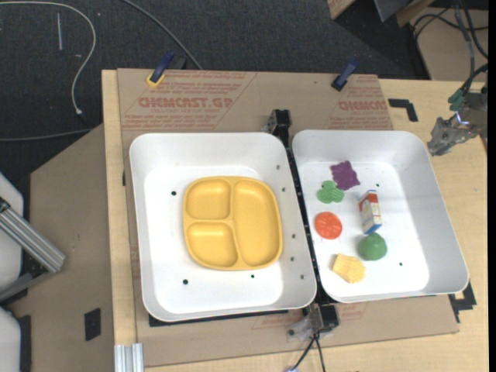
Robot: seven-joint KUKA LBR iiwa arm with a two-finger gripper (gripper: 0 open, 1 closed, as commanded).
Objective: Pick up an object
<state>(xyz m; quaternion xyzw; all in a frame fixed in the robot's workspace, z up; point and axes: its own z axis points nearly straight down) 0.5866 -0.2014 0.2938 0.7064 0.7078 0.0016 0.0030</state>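
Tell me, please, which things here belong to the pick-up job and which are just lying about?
For the job:
- hand
- purple toy
- green toy
- small carton
- orange disc
- green ball
- yellow waffle

Lying about:
- yellow divided plate
- blue clamps
- white cable

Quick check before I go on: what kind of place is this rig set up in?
Probably a robotics lab bench: two shallow white bins clamped on a cardboard-topped table, small toy foods like a green ball, loose cables on dark floor.

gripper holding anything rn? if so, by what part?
Nothing is held. The gripper sits off the right bin's upper-right corner, over the bench, apart from the toys in the bin. Whether it is open or shut cannot be told.
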